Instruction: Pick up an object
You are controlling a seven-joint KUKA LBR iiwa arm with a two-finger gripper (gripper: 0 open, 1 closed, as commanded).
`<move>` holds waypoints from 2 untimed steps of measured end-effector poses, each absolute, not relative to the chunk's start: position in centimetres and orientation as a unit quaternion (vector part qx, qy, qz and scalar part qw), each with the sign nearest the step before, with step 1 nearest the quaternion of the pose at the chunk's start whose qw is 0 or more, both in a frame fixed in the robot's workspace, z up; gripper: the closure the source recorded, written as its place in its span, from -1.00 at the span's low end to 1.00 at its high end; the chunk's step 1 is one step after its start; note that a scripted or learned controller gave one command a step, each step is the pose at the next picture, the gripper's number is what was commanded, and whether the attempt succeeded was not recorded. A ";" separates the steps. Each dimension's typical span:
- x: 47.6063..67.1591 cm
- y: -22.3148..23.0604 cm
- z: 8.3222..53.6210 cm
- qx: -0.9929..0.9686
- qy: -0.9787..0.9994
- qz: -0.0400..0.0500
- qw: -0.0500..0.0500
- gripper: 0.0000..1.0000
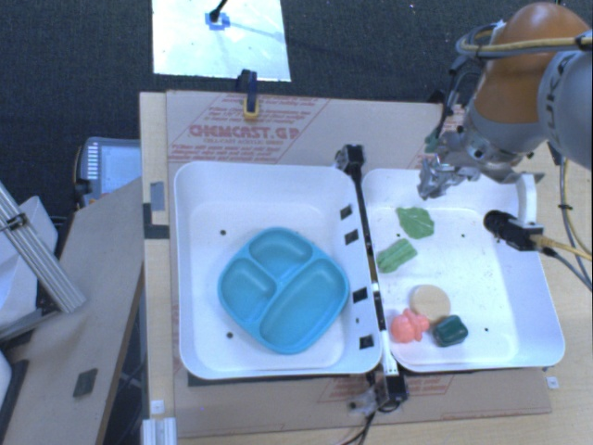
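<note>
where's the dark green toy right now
The dark green toy sits near the front edge of the right bin, just right of the pink toy and below the tan disc.

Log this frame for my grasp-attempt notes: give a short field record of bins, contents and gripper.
left bin: blue divided plate
right bin: two green pieces, tan disc, pink toy, dark teal block
gripper: over the right bin's far left corner, above the upper green piece
object between fingers: none visible
</note>
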State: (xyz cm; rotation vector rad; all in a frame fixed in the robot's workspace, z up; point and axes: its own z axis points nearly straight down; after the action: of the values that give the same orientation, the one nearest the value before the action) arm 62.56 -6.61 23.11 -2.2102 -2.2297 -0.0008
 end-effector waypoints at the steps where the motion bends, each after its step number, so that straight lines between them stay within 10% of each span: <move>1: 60.5 -2.8 22.5 -0.704 -0.710 0.000 0.000 1.00; 2: 58.5 1.2 22.0 -0.704 -0.710 0.000 0.001 1.00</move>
State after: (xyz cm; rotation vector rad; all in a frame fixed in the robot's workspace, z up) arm 58.52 1.21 22.02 -2.2105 -2.2298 0.0000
